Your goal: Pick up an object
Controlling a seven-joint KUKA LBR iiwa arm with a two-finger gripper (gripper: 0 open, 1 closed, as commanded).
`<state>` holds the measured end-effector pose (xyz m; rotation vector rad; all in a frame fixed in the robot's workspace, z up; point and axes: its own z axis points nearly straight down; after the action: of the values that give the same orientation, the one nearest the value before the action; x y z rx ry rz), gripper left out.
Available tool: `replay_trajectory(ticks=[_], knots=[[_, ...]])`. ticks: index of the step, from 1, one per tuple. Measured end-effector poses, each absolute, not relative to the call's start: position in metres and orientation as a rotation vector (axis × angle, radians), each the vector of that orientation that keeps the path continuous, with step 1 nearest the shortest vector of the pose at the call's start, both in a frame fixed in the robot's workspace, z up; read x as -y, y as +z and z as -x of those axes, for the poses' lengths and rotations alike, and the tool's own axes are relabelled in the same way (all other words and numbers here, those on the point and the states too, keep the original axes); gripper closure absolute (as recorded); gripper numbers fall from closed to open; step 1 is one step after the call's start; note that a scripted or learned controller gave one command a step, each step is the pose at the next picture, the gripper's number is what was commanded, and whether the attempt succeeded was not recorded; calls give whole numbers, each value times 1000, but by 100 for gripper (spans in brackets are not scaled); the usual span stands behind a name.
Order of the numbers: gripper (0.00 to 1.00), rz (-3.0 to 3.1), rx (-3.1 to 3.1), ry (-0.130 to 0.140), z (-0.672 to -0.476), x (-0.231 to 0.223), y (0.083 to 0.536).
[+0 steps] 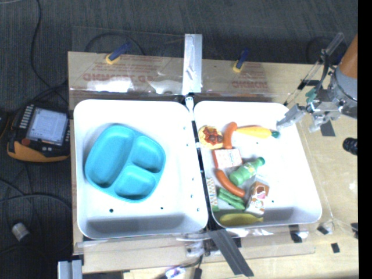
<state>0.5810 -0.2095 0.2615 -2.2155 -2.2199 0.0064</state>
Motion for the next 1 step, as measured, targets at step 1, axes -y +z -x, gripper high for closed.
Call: replay_trajectory(ticks=[1], knots=[[0,2095,2338,7,-625,190,94]])
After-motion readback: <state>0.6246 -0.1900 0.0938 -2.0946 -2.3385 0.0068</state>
